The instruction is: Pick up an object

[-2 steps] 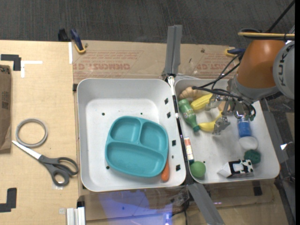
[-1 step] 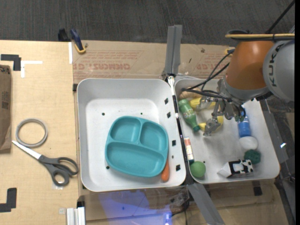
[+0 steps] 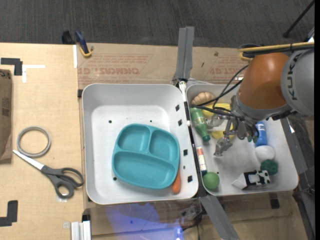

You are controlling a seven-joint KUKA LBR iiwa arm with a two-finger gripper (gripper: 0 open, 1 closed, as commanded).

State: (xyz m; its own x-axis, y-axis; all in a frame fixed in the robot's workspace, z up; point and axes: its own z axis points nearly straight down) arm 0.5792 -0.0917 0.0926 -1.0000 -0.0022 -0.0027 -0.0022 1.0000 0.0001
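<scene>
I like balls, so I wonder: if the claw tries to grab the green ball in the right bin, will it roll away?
Probably, yes. The green ball looks round and smooth, so a nudge could send it rolling. It sits near the right bin front corner, so the wall might stop it. It looks small and likely light.

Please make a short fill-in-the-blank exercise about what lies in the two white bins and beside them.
1. The teal divided plate lies in the ____ bin.
2. The pincer hangs over the ____ bin.
3. The green ball lies in the same bin as the green ____.
4. On the wooden surface left of the bins, scissors lie near a roll of ____.

Missing words: left; right; bottle; tape
</scene>
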